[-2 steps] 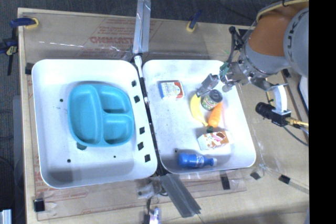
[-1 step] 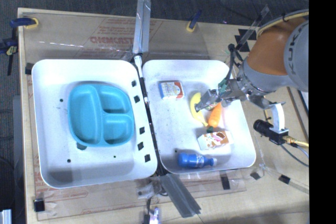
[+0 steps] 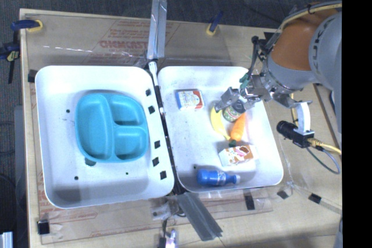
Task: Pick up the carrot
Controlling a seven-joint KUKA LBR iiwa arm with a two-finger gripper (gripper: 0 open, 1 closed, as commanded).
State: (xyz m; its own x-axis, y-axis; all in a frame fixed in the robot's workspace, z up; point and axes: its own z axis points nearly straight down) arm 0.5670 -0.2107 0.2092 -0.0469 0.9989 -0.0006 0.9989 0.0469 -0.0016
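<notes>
Nearest: blue bottle [image 3: 216,176], right bin [image 3: 192,81]. Carrot [image 3: 238,127] beside banana [image 3: 217,124], upper end under my gripper [image 3: 234,105]. Finger state: cannot tell, view blurred. Step: approach, probably. Next: settle squarely over carrot, clear of banana.

The arm [image 3: 317,43] enters from the right side of the camera view, grey in colour, with the orange band [image 3: 296,43] wide and rounded just above the wrist. From there the wrist goes down and to the left, and it ends in the pincer [image 3: 232,106], which is low and points to the left. The wrist part is dark and crowded (cables and small fittings hang around it), so the exact position of the two fingers is not clear. A white bracket [image 3: 302,116] and a black cylinder [image 3: 290,130] stick out below the wrist.
</notes>
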